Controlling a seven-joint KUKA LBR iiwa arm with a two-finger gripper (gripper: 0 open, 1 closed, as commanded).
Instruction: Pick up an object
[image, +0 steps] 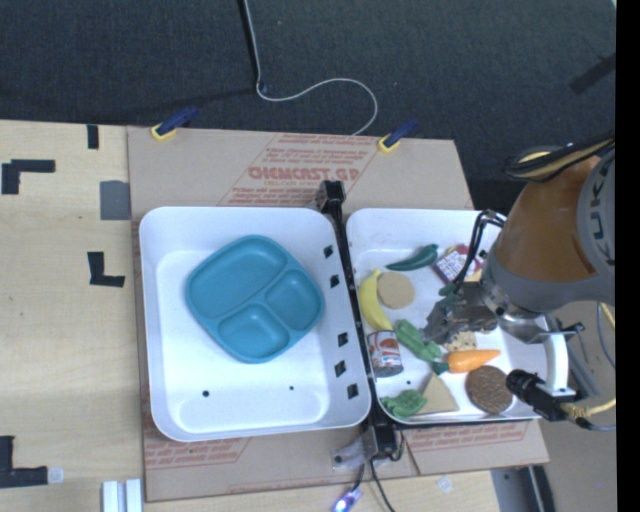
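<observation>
Arm comes in from the right, wrist bent down over the right bin; gripper low among the toy food, above the carrot. Finger state: cannot tell. Blue tray in the left bin. Cardboard has red print, mirrored, unreadable.

Dark carpet floor behind a wooden bench.

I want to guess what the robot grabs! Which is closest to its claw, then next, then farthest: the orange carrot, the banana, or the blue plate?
Measured from the gripper in the right bin:
1. Carrot, just below it.
2. Banana, by the divider.
3. Blue plate, in the left bin.
</observation>
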